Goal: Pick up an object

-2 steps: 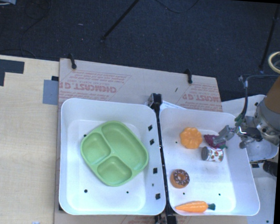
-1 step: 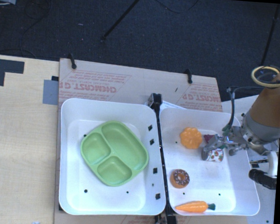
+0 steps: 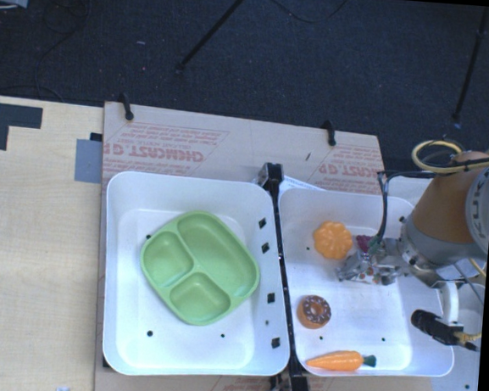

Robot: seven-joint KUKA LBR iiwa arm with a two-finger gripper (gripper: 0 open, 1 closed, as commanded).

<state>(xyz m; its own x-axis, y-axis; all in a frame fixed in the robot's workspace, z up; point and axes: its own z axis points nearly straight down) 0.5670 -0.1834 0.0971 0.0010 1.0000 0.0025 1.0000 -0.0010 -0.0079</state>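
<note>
Camera view: two white bins are seen side by side on the bench. In the left bin (image 3: 131,223), a green divided plate (image 3: 200,266) is laid flat. In the right bin (image 3: 422,351), an orange fruit (image 3: 332,239) is placed at upper left, a doughnut (image 3: 313,310) below it, and a carrot (image 3: 339,360) along the lower edge. The gripper (image 3: 366,267) is positioned low in the bin, just right of the orange fruit. Jaw opening cannot be told; nothing is seen held.
</note>
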